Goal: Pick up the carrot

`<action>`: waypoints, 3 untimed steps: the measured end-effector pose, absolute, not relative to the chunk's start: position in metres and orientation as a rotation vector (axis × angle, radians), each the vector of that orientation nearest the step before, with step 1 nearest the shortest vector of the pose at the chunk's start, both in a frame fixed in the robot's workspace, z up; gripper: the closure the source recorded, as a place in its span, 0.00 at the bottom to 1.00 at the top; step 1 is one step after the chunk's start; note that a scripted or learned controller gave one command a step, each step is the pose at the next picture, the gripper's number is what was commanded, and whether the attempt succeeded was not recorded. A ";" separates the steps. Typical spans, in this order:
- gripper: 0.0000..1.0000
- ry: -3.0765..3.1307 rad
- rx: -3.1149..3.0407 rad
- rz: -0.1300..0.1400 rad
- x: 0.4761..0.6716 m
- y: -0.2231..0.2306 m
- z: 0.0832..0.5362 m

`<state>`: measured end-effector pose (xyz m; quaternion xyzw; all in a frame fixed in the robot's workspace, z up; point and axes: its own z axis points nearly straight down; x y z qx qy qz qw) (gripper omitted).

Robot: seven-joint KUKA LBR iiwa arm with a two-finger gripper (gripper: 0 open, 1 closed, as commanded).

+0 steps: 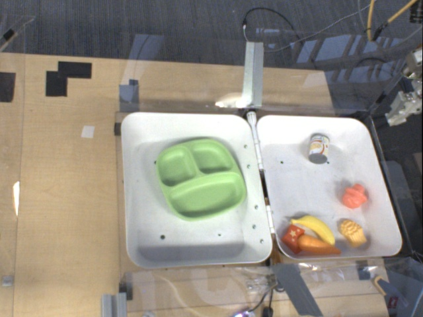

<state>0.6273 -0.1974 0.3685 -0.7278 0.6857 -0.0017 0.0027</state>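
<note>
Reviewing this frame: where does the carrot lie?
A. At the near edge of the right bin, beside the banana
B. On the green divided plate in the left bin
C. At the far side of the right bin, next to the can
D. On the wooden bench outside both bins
A. The carrot lies along the near wall of the right bin, just below the banana, well away from the can and the green plate.

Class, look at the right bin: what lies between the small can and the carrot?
In the camera view, bare bin floor, then the banana just above the carrot; can sits far above.
</note>
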 end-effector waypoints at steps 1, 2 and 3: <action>1.00 1.476 -2.766 -0.010 0.670 -0.161 0.438; 1.00 1.624 -2.682 -0.004 0.670 -0.106 0.436; 1.00 1.218 -2.891 -0.012 0.669 -0.184 0.437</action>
